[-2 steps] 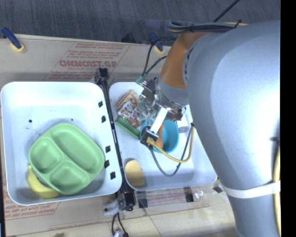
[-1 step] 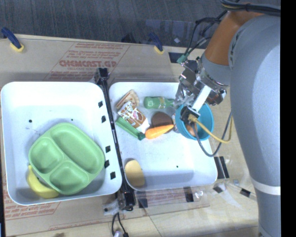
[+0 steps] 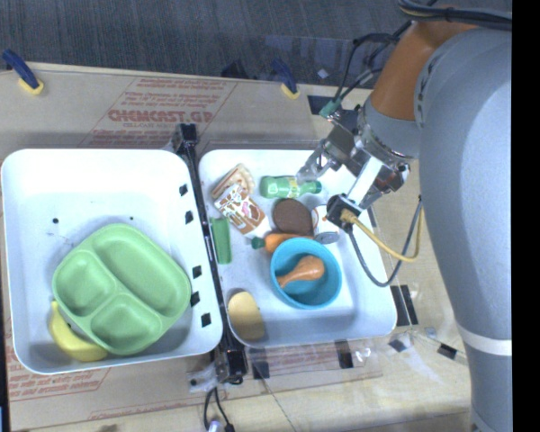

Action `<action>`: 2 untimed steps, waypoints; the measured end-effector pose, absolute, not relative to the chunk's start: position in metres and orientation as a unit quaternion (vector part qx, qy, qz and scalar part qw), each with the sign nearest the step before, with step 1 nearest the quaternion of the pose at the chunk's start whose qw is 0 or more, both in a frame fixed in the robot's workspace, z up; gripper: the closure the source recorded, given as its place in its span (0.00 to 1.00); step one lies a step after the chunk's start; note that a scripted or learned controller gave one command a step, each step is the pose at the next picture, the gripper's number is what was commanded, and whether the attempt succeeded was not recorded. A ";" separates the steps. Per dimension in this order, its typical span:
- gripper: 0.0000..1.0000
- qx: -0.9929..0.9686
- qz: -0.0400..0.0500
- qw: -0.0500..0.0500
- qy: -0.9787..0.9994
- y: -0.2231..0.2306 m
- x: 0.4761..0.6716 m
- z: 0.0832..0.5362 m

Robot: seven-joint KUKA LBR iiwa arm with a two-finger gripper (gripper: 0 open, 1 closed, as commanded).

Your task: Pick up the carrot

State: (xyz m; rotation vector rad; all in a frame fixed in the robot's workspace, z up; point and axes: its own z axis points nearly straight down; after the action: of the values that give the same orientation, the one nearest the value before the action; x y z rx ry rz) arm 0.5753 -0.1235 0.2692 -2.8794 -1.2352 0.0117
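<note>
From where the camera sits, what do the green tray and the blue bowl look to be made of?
Green tray: probably moulded plastic, a matte, even pale green with rounded compartments. Blue bowl: likely plastic too, uniform blue with a smooth rim and a slight sheen.

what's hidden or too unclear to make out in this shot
- Carrot: mostly hidden behind the blue bowl rim; only an orange end shows.
- End effector: small and cluttered, so its state is unclear.
- Yellow item: largely covered by the green tray.
- Arm: cut off by the top edge.
</note>
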 end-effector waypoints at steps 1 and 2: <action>0.00 -0.914 0.009 0.008 -0.405 -0.123 0.529 0.122; 0.00 -0.845 -0.002 0.001 -0.535 -0.160 0.601 0.099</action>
State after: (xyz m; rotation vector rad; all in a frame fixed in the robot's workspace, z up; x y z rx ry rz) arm 0.6012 -0.1595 0.0992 -2.6530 -1.6786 -0.0078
